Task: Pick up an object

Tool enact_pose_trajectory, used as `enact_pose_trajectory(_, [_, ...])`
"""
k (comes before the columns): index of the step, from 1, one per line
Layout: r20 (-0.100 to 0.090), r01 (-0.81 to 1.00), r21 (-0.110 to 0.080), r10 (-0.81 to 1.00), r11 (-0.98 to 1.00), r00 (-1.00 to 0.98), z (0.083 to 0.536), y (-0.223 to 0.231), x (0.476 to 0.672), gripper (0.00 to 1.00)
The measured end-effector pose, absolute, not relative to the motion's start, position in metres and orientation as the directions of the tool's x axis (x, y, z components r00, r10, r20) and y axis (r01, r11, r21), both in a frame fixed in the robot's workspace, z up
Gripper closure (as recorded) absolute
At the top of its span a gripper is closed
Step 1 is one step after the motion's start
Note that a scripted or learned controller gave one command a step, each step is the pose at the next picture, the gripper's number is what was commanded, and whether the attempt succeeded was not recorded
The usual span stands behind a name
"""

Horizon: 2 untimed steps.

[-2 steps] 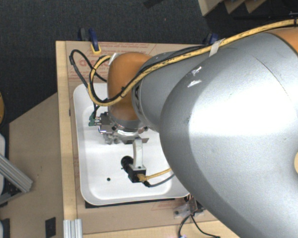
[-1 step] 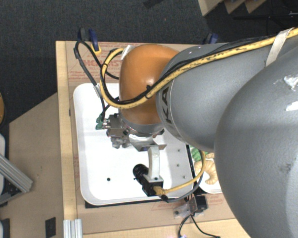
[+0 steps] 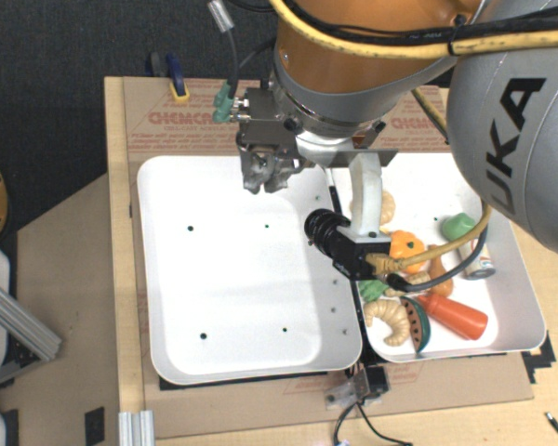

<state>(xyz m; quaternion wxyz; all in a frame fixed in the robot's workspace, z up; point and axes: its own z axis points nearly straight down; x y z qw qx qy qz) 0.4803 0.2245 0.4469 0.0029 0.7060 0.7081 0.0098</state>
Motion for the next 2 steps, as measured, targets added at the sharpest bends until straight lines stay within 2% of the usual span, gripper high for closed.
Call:
enact_pose_trajectory(1, [0.003, 1.000, 0.007, 1.000, 0.001, -0.002, 0.483, 0.224, 0.480, 1.00])
enact_pose_trajectory(2, [0.003, 1.000, 0.006, 1.000, 0.002, -0.002, 0.518, 0.225, 0.479, 1.00])
